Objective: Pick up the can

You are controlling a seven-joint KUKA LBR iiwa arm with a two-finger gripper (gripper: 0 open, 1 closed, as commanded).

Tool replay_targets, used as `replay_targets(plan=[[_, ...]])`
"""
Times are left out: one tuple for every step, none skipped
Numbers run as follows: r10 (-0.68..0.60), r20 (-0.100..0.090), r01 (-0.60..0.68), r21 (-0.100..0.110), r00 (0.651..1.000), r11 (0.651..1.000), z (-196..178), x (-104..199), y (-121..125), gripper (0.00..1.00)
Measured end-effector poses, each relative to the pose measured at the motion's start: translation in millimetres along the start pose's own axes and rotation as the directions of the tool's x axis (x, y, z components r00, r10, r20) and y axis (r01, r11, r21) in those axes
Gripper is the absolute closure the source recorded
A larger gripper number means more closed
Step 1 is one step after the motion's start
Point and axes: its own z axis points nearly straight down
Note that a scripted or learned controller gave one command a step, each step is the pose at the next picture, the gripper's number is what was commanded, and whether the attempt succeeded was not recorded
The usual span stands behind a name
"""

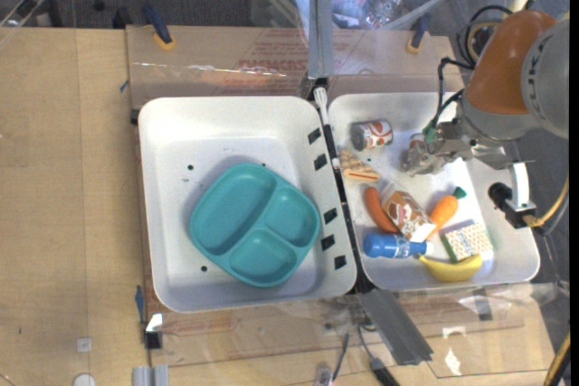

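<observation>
Wooden bench [63, 194] carries two shallow white bins side by side. In the left bin [172, 136] lies a teal plastic divided plate [253, 223]. The right bin [516, 240] holds the small red-and-white metal can [373, 135], on its side near the far left corner. The two-finger gripper [425, 154] hangs just right of the can, apart from it; its state I cannot tell

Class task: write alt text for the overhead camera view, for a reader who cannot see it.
A grey robot arm's tool hovers in the right white bin, just right of a small can lying on its side. That bin also holds a carrot, a banana and a blue bottle; the left bin holds a teal divided tray.
</observation>
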Motion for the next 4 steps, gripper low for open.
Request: replay_targets(plan=[[0.0,0.0,0.0,0.0,1.0,1.0,0,0,0,0.0],[0.001,0.0,-0.001,-0.002,1.0,1.0,-10,-1,0,1.0],[0.002,0.0,-0.002,-0.002,1.0,1.0,-10,-1,0,0.0],[0.058,0.003,-0.058,-0.006,0.998,0.998,20,41,51,0.0]])
